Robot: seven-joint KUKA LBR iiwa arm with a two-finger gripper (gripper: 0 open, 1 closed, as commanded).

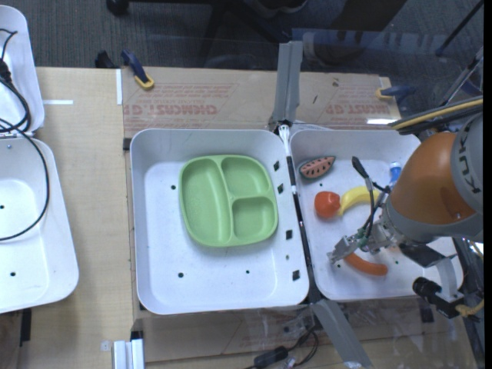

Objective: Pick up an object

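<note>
The right bin (pixel 327 279) holds several toy foods. A watermelon slice (pixel 317 166) lies at its back left, a red tomato (pixel 327 204) sits near the middle, and a yellow banana (pixel 355 198) lies just right of the tomato. An orange-red sausage (pixel 367 265) rests near the bin's front. My gripper (pixel 352 246) hangs low over the bin, its tip just above and left of the sausage, under the orange wrist band (pixel 434 177). The fingers are too small and cluttered to read, and I see nothing held between them.
The left bin (pixel 157 229) carries a green divided plate (pixel 228 198). A blue object (pixel 395 172) peeks out at the right bin's back right, partly behind the arm. Cardboard lies behind the bins, with a blue-and-yellow clamp (pixel 137 70) on it.
</note>
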